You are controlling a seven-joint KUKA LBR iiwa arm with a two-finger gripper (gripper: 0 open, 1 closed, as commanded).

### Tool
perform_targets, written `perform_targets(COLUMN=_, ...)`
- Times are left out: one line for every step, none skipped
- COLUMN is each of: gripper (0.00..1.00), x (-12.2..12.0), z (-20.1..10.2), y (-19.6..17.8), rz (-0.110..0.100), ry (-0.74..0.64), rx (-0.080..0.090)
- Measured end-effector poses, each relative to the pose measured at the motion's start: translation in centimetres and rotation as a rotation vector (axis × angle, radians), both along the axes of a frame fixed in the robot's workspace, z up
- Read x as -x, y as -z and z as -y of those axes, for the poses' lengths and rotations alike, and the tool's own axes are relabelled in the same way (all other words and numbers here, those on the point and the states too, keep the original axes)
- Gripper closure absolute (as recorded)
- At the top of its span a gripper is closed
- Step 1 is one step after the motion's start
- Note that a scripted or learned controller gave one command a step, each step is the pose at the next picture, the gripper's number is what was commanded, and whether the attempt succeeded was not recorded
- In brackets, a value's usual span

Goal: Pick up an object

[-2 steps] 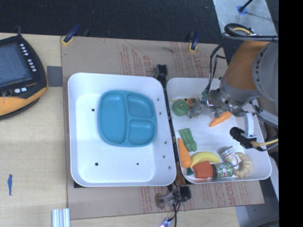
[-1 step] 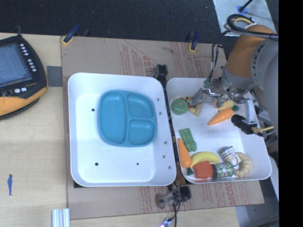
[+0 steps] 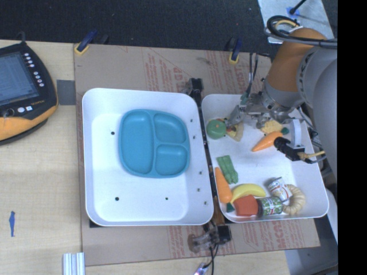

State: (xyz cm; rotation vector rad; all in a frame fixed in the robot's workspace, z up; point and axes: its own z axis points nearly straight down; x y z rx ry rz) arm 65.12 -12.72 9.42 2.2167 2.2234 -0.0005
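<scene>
Arm: grey w/ orange band, enters from right, bent down over far end of right bin.
Gripper: low over right bin's far-left area, just right of green ball; dark linkage hides fingertips, can't tell if apart or together. Nothing visibly betw. fingers.
Right bin: white, shallow; objs crowd far-left corner and near edge. Bare floor in middle and along right wall.
Green ball: round, near left wall, far end; just beside gripper, contact unclear.
Tan piece: small, touching right side of green ball, under gripper.
Orange carrot: lies tilted, mid-far part, right of gripper, apart from it.
Yellow chunk: just beyond carrot, partly under wrist.
Green strip: flat, ribbed, near left wall, mid bin.
Second carrot: long, lies along left wall, tip toward near edge.
Banana: curved, yellow, near edge, beside second carrot.
Red block: against near rim, below banana.
Can: small tin on its side, right of banana.
Beige ring: near-right corner, touching rim area.
Left bin: white, edge-to-edge w/ right bin.
Blue plate: three compartments, centred in left bin; wide bare margin all round.
Pendant: orange/black w/ screen, on bench at far left, well apart from bins.
</scene>
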Motion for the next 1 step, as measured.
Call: perform_targets(gripper=1.00, x=-0.06, z=-0.03, y=-1.09, rz=0.000, ry=-0.004, rx=-0.002)
